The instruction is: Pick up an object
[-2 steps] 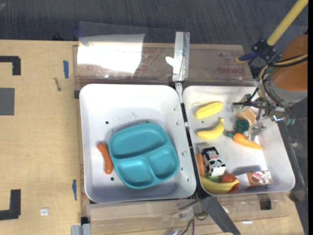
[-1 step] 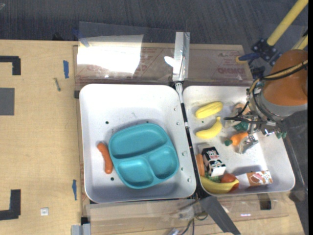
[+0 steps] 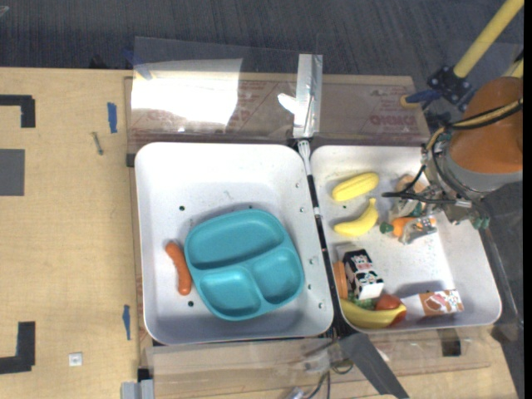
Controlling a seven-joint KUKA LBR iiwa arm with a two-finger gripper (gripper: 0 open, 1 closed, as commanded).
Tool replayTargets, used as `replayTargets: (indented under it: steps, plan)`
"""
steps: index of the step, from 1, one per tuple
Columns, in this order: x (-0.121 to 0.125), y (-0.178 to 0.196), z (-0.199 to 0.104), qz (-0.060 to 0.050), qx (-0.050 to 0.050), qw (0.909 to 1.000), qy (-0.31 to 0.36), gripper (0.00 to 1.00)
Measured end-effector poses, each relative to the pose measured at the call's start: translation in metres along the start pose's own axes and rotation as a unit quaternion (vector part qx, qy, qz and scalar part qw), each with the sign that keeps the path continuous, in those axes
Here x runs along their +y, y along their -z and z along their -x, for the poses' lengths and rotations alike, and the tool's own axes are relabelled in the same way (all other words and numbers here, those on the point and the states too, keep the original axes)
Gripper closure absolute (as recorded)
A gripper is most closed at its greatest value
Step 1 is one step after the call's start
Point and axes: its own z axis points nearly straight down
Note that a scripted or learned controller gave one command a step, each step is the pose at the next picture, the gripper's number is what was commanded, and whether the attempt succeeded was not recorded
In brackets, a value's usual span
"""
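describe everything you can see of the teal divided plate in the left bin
The teal plate looks like smooth moulded plastic, rounded at the corners, with three compartments: one long, two smaller. It lies flat and right side up, turned at a slight angle, on the floor of the left bin. An orange sausage-shaped toy lies right along its left edge.

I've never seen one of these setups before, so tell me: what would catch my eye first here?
Probably the big teal divided plate lying in the left bin, with an orange hot dog beside it on its left. Next, the right bin, scattered with yellow bananas and other toy food, where the robot's arm with its orange band reaches down over the far right corner.
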Motion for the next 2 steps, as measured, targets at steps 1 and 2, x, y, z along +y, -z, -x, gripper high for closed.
replayTargets:
  steps: [1, 2]
  plan:
    - [0.037, 0.157, -0.012, 0.001, 0.003, 0.9969, -0.079, 1.0]
    - [0.041, 0.142, 0.072, 0.003, 0.008, 0.9952, -0.097, 1.0]
